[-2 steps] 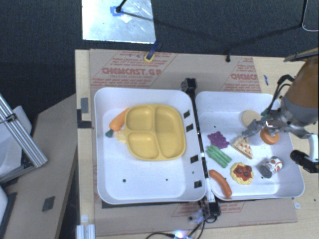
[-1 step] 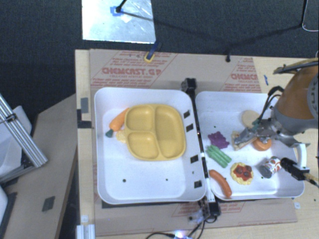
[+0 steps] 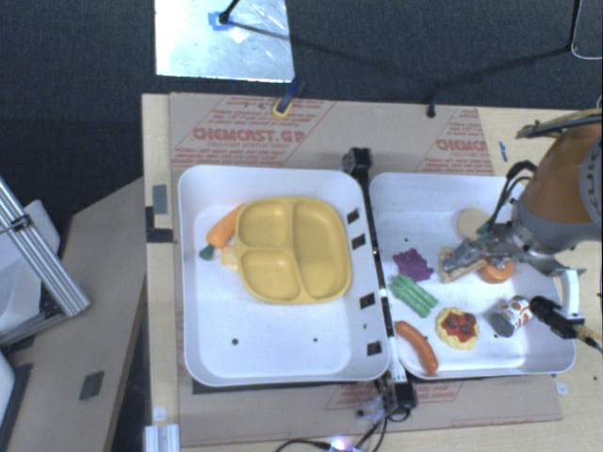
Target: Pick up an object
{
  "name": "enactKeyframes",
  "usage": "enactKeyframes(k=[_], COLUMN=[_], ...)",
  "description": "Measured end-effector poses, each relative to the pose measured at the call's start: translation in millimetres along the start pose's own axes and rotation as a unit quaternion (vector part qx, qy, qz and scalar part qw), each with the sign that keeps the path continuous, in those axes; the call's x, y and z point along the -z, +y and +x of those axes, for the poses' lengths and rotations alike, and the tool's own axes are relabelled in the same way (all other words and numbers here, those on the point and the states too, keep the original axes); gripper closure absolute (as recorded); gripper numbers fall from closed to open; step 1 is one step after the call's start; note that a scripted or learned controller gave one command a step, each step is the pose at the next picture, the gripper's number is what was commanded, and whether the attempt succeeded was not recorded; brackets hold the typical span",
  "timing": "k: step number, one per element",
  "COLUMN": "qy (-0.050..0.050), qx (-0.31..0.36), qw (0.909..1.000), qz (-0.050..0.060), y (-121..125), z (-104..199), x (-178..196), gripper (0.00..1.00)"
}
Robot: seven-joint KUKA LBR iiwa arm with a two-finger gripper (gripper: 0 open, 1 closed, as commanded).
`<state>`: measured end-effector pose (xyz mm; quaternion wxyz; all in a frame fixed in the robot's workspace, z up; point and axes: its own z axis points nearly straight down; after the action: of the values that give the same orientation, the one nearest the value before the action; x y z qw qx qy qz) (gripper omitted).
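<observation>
Two shallow white bins sit side by side, the grey arm reaching into the right one.

In the left white bin [image 3: 203, 347] a yellow three-compartment plastic plate [image 3: 287, 250] lies beside an orange toy carrot [image 3: 223, 226]. In the right white bin [image 3: 424, 201] lie purple toy grapes [image 3: 412, 263], a green toy pea pod [image 3: 414, 295], a red toy sausage [image 3: 417, 345] and a small toy pizza [image 3: 457, 327]. The two-finger gripper [image 3: 454, 262] hangs low just right of the grapes, touching an orange toy piece [image 3: 496, 271]; its fingers look nearly closed, perhaps gripping nothing.
</observation>
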<state>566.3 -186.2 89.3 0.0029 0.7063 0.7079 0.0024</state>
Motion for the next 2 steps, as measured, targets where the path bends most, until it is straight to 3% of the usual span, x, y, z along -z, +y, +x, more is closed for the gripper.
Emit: enactKeyframes(k=[1,2], qy=[-0.001,-0.001], qx=[0.000,0.001], qw=[1.0000,1.0000], qz=[-0.005,0.000], y=[2.8,6.5], z=[-0.5,-6.0], x=[12.9,76.4], gripper=[1.00,1.00])
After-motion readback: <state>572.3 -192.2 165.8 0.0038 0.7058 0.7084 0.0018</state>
